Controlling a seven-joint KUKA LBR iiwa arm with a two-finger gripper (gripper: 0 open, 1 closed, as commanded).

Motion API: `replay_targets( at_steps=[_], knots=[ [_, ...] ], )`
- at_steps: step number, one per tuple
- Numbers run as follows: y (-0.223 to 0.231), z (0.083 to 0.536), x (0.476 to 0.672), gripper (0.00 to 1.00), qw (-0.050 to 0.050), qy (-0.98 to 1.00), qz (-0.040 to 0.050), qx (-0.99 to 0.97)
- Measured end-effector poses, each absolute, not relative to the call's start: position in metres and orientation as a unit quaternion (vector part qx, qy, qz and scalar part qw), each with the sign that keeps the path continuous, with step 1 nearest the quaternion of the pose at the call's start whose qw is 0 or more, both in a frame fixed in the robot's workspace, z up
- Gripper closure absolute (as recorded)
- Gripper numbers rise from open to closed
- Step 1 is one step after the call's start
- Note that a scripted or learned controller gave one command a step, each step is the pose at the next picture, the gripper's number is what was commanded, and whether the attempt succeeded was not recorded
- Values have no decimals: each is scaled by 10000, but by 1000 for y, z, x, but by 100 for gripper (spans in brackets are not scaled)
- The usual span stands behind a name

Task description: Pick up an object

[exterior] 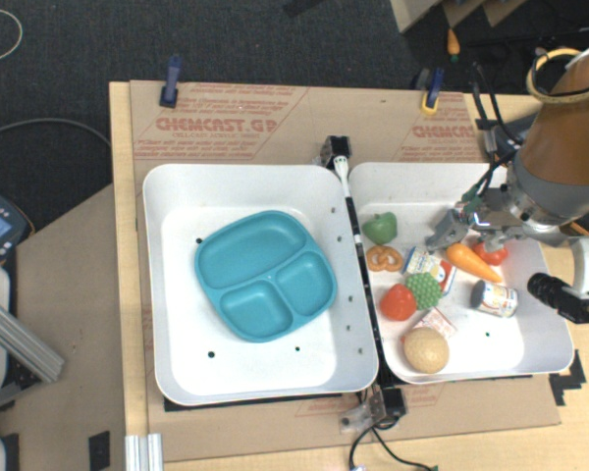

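Your right bin (pixel 555 346) holds, near to far: a tan ball (pixel 426 349), a red tomato (pixel 398 302), a small can (pixel 496 299), a green studded piece (pixel 424 288), a pretzel (pixel 383 258), a carrot (pixel 473 261) and a green pepper (pixel 380 228). The carrot's long axis slants, tip toward lower right. Left bin (pixel 167 292): a teal divided plate (pixel 265 274). The gripper (pixel 463 226) hangs beside the carrot, fingers spread, gripping nothing.

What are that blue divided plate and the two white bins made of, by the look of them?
The blue divided plate looks like molded plastic: even teal color, rounded compartment ridges, a soft matte sheen. The left bin and right bin look like thin formed plastic too: smooth glossy white, rounded corners, curled rims. I can't rule out melamine for the plate.
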State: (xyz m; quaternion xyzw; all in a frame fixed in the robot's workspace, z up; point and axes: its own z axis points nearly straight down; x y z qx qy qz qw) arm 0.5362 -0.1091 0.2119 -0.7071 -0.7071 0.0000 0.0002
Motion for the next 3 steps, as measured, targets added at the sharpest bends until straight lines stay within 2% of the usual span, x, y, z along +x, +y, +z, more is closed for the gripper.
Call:
replay_targets(
  at_steps=[1,2,3],
  knots=[
    [-104,144,487,0,45,-7063,25,-7079],
    [-29,238,480,0,-20,-7097,-30,-7045],
    [-33,244,480,100,-14,-7070,-12,-7072]
  ],
)
